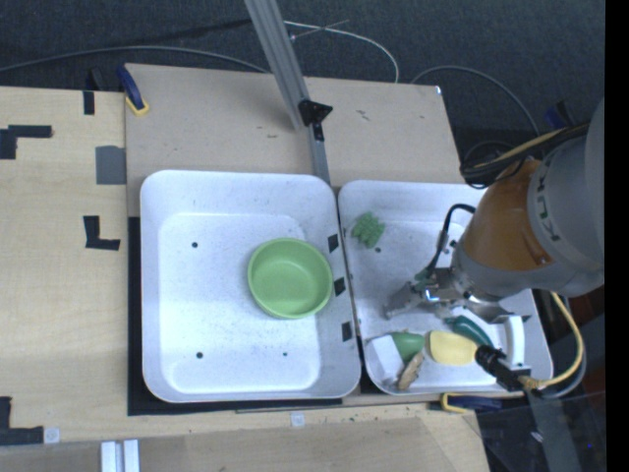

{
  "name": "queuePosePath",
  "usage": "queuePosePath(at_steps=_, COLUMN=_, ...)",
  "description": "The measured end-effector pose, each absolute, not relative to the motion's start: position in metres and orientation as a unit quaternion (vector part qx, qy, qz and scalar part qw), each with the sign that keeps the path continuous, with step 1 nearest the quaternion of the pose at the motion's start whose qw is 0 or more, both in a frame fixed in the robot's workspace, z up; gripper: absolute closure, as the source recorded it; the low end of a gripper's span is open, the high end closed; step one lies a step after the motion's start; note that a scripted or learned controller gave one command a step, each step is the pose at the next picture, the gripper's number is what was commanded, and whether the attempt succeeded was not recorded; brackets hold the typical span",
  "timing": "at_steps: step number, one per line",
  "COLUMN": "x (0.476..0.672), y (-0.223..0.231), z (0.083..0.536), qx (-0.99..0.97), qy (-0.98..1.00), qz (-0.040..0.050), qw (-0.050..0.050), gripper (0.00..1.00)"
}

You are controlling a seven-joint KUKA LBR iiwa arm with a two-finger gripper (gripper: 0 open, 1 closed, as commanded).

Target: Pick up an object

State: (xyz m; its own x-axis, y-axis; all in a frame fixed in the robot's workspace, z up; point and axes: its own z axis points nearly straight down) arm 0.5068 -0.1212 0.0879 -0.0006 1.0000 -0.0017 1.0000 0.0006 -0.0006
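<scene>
**Arm over the right bin**

We see the left bin holding a green bowl. In the right bin, the gripper hangs above bare floor; whether it is open we cannot tell. Nearby lie a yellow object and a small green block.

— What did you see the bench carrying?
— Two shallow white bins, touching side by side: the left bin and the right bin.
— Anything else directly on the bench?
— You had a blue and yellow clamp at its far left corner, and black tape marks lay on the wooden top to the left.
</scene>
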Motion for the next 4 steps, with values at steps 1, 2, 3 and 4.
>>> queuePosePath(at_steps=1, x=0.507, y=-0.120, z=0.099, qx=0.707, qy=0.708, qz=-0.0007, qw=-0.002, gripper=1.00)
queuePosePath(at_steps=2, x=0.508, y=-0.120, z=0.141, qx=0.707, qy=0.708, qz=0.0004, qw=0.001, gripper=1.00)
queuePosePath(at_steps=3, x=0.512, y=-0.111, z=0.188, qx=0.706, qy=0.708, qz=0.0008, qw=0.001, gripper=1.00)
queuePosePath(at_steps=4, x=0.513, y=-0.111, z=0.241, qx=0.706, qy=0.708, qz=0.0011, qw=0.002, gripper=1.00)
